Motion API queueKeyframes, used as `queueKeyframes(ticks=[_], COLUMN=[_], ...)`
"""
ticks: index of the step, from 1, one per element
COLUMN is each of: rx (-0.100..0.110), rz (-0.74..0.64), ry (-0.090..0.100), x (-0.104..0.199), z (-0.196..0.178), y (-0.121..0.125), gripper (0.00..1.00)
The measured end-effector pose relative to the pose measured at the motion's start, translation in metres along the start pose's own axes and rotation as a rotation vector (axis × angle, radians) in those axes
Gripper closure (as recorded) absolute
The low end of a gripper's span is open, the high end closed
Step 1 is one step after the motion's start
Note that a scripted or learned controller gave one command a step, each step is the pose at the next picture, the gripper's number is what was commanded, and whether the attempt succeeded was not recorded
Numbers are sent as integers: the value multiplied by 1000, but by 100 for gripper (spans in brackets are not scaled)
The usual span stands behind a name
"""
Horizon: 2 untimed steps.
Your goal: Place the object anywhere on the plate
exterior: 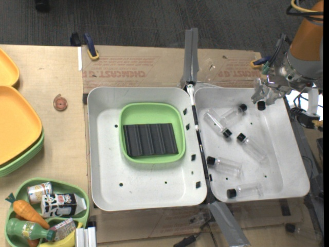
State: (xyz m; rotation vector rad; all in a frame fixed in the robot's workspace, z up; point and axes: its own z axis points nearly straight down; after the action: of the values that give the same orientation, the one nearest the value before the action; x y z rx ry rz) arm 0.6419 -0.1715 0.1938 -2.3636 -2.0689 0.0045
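End effector (263,98) blurred, vials (226,133) faint — transparent

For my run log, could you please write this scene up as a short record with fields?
left bin: holds a green plate with a dark ribbed pad on it
right bin: several clear vials with black caps, scattered, lying flat
gripper: over the right bin's far right corner, nothing seen held
arm: reaches in from the right
plate contents: no vial on it yet
bench left side: orange plates, bowl of toy food
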Motion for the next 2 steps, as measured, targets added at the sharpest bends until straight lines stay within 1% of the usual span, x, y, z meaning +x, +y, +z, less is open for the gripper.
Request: queueKeyframes(ticks=[1, 2], rx=[1, 1], rz=[-165, -264], ry=[1, 1], x=[59, 102], z=[-6, 3], y=[-27, -55], gripper=[100, 100])
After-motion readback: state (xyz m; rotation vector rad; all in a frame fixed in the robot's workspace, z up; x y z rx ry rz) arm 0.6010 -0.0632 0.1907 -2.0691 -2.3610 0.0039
